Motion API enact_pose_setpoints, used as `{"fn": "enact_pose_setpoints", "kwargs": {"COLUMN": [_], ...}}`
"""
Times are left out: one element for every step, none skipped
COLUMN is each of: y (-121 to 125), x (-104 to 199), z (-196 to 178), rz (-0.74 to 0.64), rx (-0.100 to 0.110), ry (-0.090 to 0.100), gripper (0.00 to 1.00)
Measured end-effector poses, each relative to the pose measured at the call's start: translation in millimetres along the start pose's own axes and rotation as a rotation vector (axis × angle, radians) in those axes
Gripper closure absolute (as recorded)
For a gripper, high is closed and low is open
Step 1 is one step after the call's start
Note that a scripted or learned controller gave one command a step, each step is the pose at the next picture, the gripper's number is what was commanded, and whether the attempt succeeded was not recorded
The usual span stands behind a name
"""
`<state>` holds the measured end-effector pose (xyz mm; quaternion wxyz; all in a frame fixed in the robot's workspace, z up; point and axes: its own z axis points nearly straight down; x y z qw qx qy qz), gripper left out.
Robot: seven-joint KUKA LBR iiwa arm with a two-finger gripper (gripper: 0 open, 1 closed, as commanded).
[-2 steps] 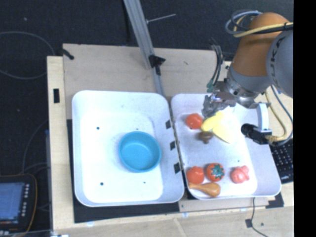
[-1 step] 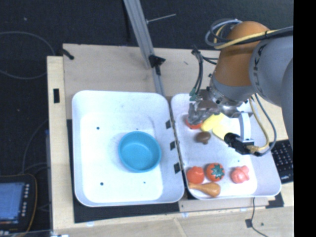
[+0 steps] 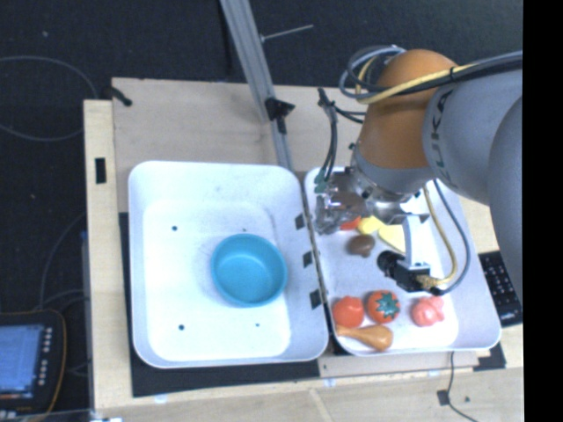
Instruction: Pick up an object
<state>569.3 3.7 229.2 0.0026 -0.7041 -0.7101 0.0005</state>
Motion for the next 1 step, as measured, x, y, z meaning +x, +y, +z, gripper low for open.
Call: {"fn": "enact_pose_setpoints", "kwargs": {"y": [-6.7], "x": [52.5], "z": [-1.9], "rz": [-0.002], "rx": [0.003], "ry": [0.002], "gripper": [1.0]}}
